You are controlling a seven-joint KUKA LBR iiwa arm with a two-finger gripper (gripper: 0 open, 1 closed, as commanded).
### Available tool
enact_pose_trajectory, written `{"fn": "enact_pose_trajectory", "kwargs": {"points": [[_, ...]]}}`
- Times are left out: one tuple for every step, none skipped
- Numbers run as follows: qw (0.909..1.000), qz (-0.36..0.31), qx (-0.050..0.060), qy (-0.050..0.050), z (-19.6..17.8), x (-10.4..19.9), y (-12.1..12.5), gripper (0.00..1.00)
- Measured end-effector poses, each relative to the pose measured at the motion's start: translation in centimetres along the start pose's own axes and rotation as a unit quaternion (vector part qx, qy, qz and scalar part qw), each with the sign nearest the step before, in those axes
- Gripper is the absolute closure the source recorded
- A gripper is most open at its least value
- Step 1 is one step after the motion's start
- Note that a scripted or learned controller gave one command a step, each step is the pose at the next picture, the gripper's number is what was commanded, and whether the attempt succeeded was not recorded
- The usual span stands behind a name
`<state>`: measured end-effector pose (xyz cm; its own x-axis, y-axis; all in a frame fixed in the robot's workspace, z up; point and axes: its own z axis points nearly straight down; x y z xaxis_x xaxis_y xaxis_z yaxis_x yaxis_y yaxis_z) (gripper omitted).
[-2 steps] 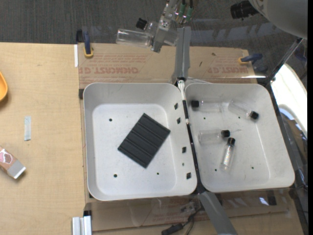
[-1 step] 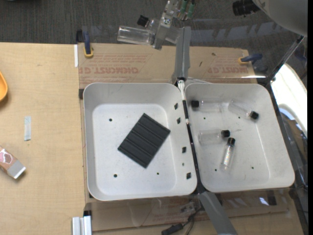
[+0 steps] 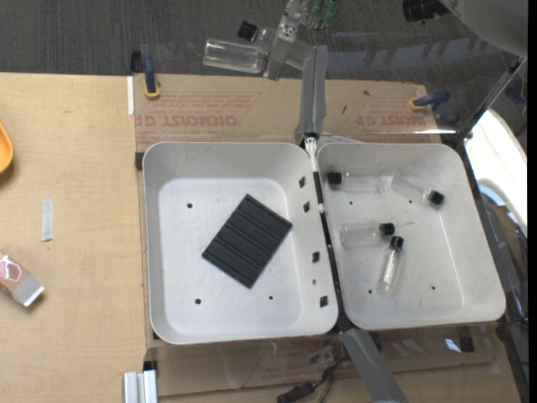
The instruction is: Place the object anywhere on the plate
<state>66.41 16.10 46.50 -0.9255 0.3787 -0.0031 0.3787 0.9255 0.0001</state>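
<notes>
Gripper (image 3: 267, 50) hung above far rim of left bin (image 3: 156, 225), well beyond ribbed black plate (image 3: 247, 240); clear vial (image 3: 231, 54) clamped crosswise between fingers, black cap outward. Judged lifted for carry, placement pending. Spare vials (image 3: 389, 263) right of plate.

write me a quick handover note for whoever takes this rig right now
Gripper: above the cardboard behind the left bin, a clear vial at its tip; grip unclear.
Black plate: lies in the left bin, nothing on it.
Other vials: lying in the right bin.
Done: nothing placed yet.
Left: set a vial on the plate.
</notes>
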Motion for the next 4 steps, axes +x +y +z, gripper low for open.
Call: {"fn": "enact_pose_trajectory", "kwargs": {"points": [[1.0, 0.002, 0.0, -0.001, -0.8, -0.2, 0.0, 1.0], [1.0, 0.003, 0.0, -0.001, -1.6, -0.3, -0.1, 1.0], [1.0, 0.004, 0.0, -0.002, -2.4, -0.5, -0.1, 1.0], [1.0, 0.004, 0.0, -0.002, -3.1, -0.6, 0.0, 1.0]]}}
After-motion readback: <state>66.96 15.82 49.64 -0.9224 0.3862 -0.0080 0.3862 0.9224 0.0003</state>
